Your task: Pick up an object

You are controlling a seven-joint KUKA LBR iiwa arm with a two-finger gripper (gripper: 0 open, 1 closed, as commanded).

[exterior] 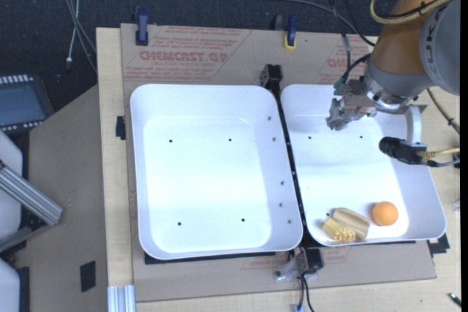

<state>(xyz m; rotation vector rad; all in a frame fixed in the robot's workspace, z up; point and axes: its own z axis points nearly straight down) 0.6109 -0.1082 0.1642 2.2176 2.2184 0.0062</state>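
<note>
Single arm poised over the right bin, two candidate objects lying toward the bottom of the frame.

Nearest the lower edge, a tan, corn-like object lies in the lower part of the right bin, its long axis running left to right with a slight tilt; just to its right, apart from it, sits a small orange ball, and both are close to the bin's lower rim. The gripper hangs over the upper part of the same bin, so both objects lie well below it in the frame, the ball a little to the right. Whether the gripper is open or closed cannot be told, and nothing is visibly held. Bare bin floor separates gripper and objects. The left bin adjoins on the counter.
</note>
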